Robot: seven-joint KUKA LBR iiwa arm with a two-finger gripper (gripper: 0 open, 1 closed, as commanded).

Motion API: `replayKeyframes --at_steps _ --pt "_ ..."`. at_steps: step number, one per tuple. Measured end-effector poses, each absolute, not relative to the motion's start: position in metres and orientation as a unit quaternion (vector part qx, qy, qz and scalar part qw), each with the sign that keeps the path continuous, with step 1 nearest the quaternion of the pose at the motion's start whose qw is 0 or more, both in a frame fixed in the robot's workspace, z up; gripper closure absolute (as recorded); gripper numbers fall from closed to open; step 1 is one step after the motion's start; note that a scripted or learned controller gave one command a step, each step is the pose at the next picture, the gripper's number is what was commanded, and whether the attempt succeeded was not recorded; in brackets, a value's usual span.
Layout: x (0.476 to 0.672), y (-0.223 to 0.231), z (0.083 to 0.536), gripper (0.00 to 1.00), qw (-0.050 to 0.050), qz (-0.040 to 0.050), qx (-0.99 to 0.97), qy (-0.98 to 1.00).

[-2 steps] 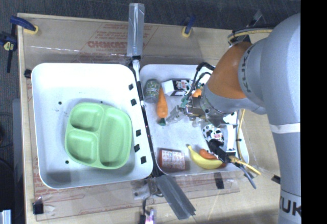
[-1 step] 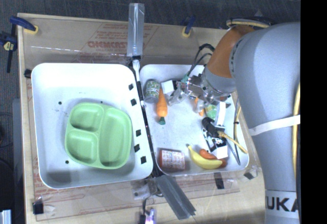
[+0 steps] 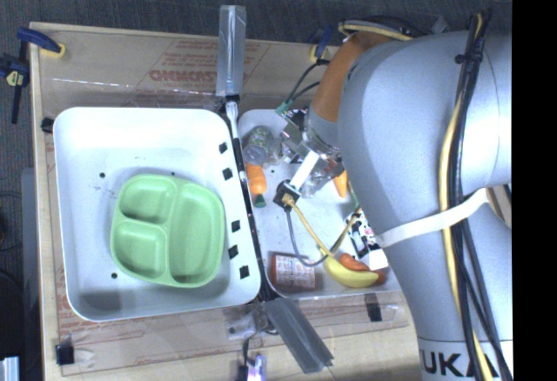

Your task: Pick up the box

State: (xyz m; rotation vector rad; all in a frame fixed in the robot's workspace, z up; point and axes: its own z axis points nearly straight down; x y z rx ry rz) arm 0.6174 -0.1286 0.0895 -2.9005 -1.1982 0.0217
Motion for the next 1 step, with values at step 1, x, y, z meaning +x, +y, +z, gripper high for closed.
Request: replayKeyframes --at_steps 1 --pt "0.618 -0.1231 0.0949 1.0 0.009 0.0106 -0.92 -0.391"
